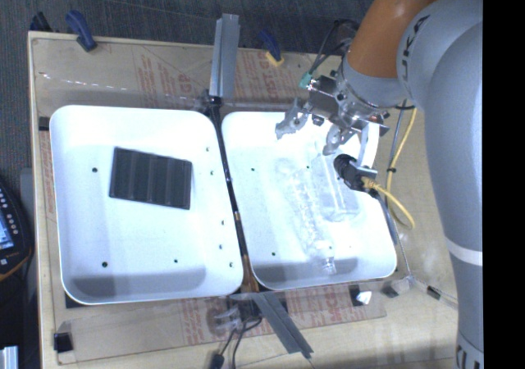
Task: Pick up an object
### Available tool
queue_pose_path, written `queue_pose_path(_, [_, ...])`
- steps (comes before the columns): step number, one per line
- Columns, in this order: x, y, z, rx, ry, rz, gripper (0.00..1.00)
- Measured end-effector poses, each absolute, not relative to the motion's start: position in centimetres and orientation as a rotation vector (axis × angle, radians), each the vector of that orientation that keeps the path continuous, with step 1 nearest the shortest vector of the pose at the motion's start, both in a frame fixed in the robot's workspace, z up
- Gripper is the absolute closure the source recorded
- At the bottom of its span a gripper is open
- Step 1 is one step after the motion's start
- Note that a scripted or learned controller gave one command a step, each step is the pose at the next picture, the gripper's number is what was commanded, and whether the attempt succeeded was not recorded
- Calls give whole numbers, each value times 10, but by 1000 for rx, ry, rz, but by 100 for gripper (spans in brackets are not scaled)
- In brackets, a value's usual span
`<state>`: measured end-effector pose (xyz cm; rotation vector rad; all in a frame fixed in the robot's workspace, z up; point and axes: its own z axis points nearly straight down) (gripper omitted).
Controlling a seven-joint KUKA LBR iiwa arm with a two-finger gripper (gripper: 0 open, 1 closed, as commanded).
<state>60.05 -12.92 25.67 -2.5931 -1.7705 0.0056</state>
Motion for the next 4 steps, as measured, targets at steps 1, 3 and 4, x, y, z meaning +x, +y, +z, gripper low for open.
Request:
queue_pose_path(1, [564, -115, 90, -2852, -1307, 9, 0])
queue_pose_path(3, [557, -113, 251, -2793, -1434, 2, 0])
queue_pose_path(4, [569, -199, 255, -2727, -1556, 1, 0])
